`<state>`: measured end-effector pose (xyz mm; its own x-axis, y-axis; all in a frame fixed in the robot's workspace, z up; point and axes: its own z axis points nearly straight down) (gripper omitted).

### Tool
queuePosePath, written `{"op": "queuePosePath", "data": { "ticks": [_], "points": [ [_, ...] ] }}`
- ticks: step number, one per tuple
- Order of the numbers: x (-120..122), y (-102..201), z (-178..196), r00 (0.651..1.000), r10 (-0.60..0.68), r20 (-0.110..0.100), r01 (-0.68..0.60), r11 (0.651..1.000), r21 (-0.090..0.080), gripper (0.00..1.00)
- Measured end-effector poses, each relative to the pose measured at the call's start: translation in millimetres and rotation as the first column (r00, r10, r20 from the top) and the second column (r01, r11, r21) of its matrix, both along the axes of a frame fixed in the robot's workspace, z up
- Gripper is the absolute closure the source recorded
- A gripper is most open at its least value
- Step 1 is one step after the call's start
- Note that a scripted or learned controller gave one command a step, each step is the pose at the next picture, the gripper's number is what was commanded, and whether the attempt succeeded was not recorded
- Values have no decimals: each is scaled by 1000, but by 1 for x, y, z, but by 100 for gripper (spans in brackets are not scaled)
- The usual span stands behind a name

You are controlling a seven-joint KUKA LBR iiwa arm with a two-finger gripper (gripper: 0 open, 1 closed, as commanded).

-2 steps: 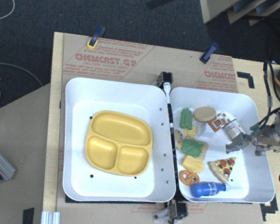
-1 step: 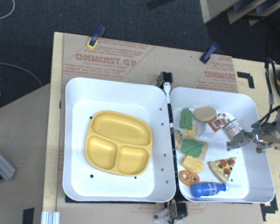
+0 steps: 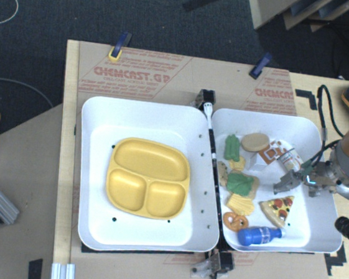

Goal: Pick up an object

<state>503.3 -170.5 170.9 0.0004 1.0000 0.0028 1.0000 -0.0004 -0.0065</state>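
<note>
The right bin (image 3: 307,129) holds several toy foods. A pizza slice (image 3: 277,209) lies at the right, a blue bottle (image 3: 259,235) by the front wall, and a pretzel (image 3: 235,221) beside it. A yellow ridged chip (image 3: 240,204), a green leafy piece (image 3: 240,184), a green pickle (image 3: 232,147), a tan round bun (image 3: 255,142) and a white-and-brown packet (image 3: 278,154) lie further back. My gripper (image 3: 285,182) reaches in from the right, just above the pizza slice and in front of the packet. It is open, with nothing between its fingers.
The left bin (image 3: 91,157) bears a yellow three-compartment tray (image 3: 148,178). A black divider (image 3: 209,152) runs between the bins. Clamps (image 3: 117,47) hold the cardboard at the back. The arm's cables (image 3: 327,115) hang over the right bin's far right corner.
</note>
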Motion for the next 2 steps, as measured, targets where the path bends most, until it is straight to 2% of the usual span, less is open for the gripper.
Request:
{"op": "queuePosePath", "data": {
  "ticks": [1, 2],
  "points": [
    [2, -6, -61, 1000, -1, -1, 1, 1000, 1, 0],
    [2, -5, -87, 1000, 0, 3, 0, 1000, -1, 0]
  ]
}}
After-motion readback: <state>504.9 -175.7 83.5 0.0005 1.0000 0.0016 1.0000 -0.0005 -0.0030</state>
